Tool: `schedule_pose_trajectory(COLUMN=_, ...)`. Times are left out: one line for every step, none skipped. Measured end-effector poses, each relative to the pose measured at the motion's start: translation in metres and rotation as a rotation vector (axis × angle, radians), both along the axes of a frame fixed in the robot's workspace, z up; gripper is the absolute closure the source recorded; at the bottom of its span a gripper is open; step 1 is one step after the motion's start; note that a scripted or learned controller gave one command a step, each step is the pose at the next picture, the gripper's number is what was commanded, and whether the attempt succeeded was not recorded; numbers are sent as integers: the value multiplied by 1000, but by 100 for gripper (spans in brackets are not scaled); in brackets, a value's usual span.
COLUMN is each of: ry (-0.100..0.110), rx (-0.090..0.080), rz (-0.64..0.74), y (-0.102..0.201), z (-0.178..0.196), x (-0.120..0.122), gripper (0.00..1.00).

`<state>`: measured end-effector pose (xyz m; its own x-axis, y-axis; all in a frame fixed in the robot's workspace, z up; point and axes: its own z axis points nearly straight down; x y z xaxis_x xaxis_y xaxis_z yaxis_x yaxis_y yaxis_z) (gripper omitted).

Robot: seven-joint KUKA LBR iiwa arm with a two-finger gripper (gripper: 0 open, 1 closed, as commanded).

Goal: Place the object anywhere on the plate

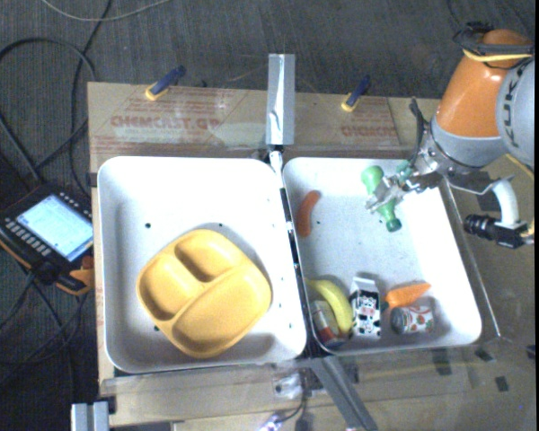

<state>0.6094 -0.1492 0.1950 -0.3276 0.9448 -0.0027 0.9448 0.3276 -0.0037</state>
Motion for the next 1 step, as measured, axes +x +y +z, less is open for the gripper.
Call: schedule_pose_trajectory(ry=-1, rx=3, rz=-9, y=26, z=55, x=-21, gripper=100)
